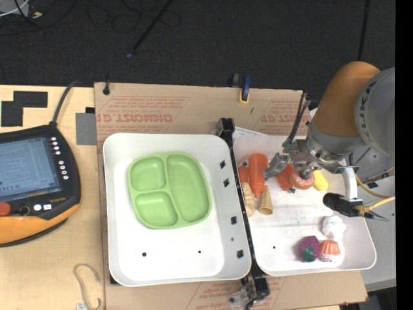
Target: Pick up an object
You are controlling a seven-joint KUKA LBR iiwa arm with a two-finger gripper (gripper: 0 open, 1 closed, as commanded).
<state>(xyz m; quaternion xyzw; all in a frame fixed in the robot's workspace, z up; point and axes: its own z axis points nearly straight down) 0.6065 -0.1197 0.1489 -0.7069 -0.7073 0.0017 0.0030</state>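
The tool (pixel 293 168) hovered low in the right bin (pixel 361 257) near its far edge, just over a red-orange toy (pixel 298 179), so the approach step seemed underway, and, though I could not tell its open-or-closed state, closing squarely on that 1 toy would come next.

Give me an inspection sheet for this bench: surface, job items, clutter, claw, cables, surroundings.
Surface: two white bins side by side, left bin and right bin, on cardboard.
Job items: in the right bin, an orange carrot, two cones, a red-orange piece, a white lump, a purple toy, an orange cupcake.
Clutter: green divided tray in the left bin.
Claw: claw low over the red-orange piece; grip unclear.
Cables: dark cables on the floor behind.
Surroundings: teach pendant at left.
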